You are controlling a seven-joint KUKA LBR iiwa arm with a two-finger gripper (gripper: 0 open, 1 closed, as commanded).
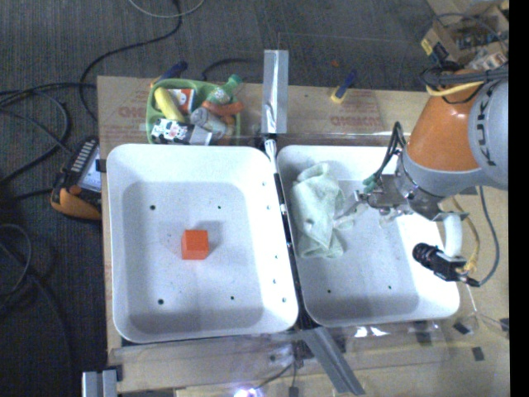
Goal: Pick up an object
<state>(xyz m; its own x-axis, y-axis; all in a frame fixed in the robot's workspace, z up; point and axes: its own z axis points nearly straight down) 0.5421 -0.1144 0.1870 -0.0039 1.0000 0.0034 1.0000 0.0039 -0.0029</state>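
Note:
A small orange-red cube lies on the floor of the left bin, a little left of its middle. A crumpled pale green cloth lies in the left part of the right bin, against the divider side. My gripper hangs over the right bin, its tip at the cloth's right edge, below the grey arm with the orange band. The view is too coarse to tell how its fingers stand or whether they touch the cloth.
A green basket of several small toys stands behind the left bin. A metal post rises behind the gap between the bins. Cables trail on the dark floor at the left. A black connector sticks out over the right bin's right rim.

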